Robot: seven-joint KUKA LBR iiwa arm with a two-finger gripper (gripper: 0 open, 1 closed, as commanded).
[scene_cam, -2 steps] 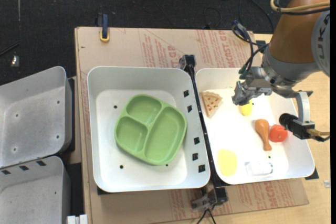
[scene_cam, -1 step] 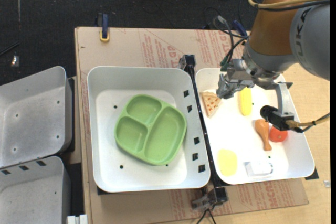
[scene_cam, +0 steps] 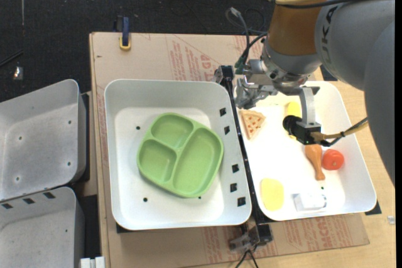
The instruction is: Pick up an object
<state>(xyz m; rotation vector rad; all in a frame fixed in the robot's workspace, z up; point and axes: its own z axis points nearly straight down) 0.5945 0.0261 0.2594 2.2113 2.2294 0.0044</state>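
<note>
cardboard desk point(scene_cam: 176, 241) at frame bottom; in the right bin point(scene_cam: 367, 194) a yellow block point(scene_cam: 272, 193) lies nearest, pizza slice point(scene_cam: 252, 123) higher, just beside the end effector point(scene_cam: 250, 96), whose grip you cannot tell. that close to the rim, it may snag.

light: bright, even | shadows: soft | glare: mild on 2 white bins point(scene_cam: 119, 111) | focus: sharp (arm point(scene_cam: 367, 41) slightly softer)

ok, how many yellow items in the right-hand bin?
2. One yellow piece near the right-hand bin's front edge, beside a white block; another further back, partly covered. The arm may hide more.
</note>
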